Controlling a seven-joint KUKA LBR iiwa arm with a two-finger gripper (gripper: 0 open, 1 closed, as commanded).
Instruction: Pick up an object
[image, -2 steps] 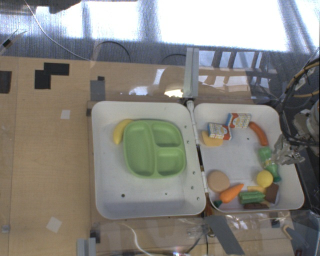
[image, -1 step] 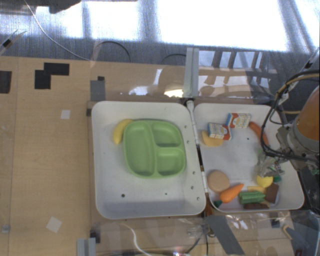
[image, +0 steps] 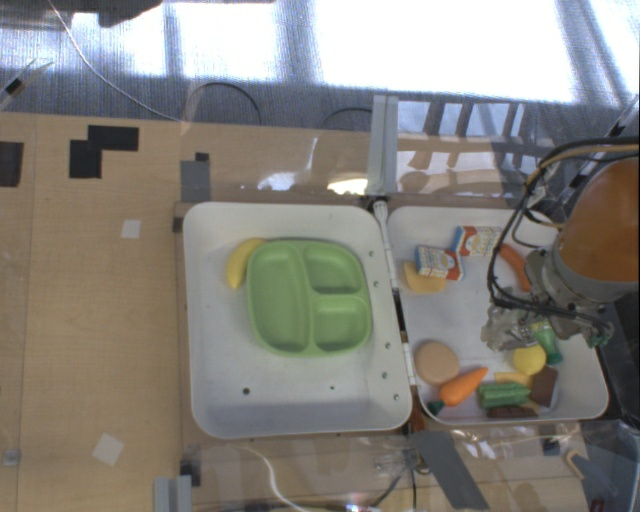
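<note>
High fixed view, looking down at a slant on the whole bench.

Placed above the near edge of the wooden bench (image: 90, 330), facing toward the far side at the top of the frame. Far enough to take in both white bins: left bin (image: 215, 400) at centre, right bin (image: 590, 400) at lower right. Arm (image: 600, 230) entering from the right edge.

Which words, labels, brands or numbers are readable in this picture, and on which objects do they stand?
None can be read.
Small carton in the right bin: blue and red print, too blurred to read.
Second carton behind it: print too small to read.
</note>
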